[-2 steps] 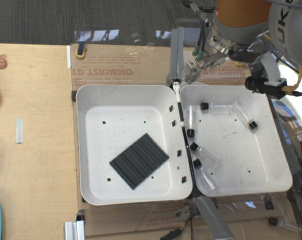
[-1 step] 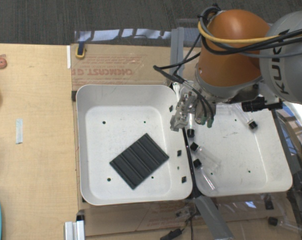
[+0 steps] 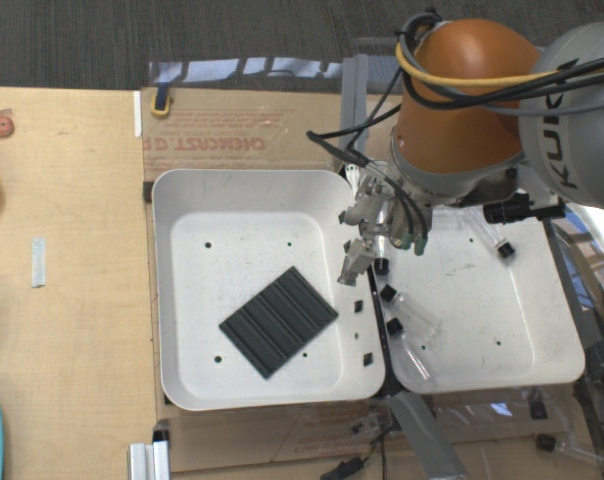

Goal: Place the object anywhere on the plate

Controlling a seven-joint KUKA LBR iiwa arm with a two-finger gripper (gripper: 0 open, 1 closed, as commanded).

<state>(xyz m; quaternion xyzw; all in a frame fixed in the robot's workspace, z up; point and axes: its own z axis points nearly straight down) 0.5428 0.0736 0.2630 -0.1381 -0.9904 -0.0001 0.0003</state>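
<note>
From above, the gripper (image 3: pixel 367 253) hangs over the seam between the two bins; I cannot tell how it is set. The dark ribbed plate (image 3: pixel 279 321) lies tilted in the left bin (image 3: pixel 182 268). Small clear bits litter the right bin (image 3: pixel 542 348).

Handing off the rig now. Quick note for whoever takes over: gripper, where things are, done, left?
Gripper: above the wall between the two bins; nothing visible between its fingers, and I cannot tell whether they are open or shut.
Dark ridged plate: flat and askew in the left bin, nothing on it.
Right bin: a few small dark bits and a clear piece; which one is the object is unclear.
Done: nothing placed.
Left: pick the object, set it on the plate.
</note>
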